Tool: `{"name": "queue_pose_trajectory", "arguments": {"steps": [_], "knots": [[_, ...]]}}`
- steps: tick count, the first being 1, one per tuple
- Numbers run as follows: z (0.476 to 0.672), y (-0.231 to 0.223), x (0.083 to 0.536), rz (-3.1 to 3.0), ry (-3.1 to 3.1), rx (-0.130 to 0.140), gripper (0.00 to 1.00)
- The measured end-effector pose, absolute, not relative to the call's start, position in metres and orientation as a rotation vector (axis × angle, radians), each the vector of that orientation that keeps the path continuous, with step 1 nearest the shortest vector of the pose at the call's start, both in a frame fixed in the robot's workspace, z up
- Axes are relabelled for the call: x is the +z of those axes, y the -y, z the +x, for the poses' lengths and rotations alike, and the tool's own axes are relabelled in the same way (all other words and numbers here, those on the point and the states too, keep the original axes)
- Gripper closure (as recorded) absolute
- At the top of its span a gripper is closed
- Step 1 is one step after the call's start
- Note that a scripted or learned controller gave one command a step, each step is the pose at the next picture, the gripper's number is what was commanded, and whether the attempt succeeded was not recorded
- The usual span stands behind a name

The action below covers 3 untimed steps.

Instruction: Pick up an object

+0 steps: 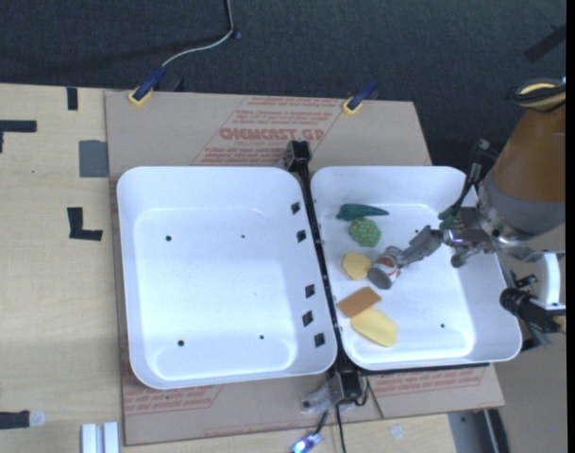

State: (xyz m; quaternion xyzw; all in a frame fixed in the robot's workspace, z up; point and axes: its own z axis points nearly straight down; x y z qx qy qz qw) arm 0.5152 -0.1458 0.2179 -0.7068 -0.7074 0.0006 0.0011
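- Yellow piece [374, 327]: lower part of right bin [457, 343], beside orange-brown piece [359, 301].
- End effector [385, 271]: frame centre-right, low over yellow object [356, 265]; finger state cannot be determined.
- Green objects [363, 223]: above.

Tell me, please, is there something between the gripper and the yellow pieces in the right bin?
Nothing visible blocks it. The gripper is low in the right bin, its tip right beside the upper yellow piece. The orange piece and lower yellow piece lie just below, unobstructed.
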Motion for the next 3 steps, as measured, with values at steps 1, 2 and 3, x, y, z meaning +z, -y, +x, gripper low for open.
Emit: {"name": "queue_pose_trajectory", "arguments": {"steps": [1, 2, 3], "knots": [[0.545, 0.099, 0.078, -2.215, 2.226, 0.003, 0.0], [0.546, 0.101, 0.095, -2.22, 2.223, 0.0, 1.0], [0.532, 0.112, 0.265, -2.229, 2.232, -0.013, 1.0]]}}
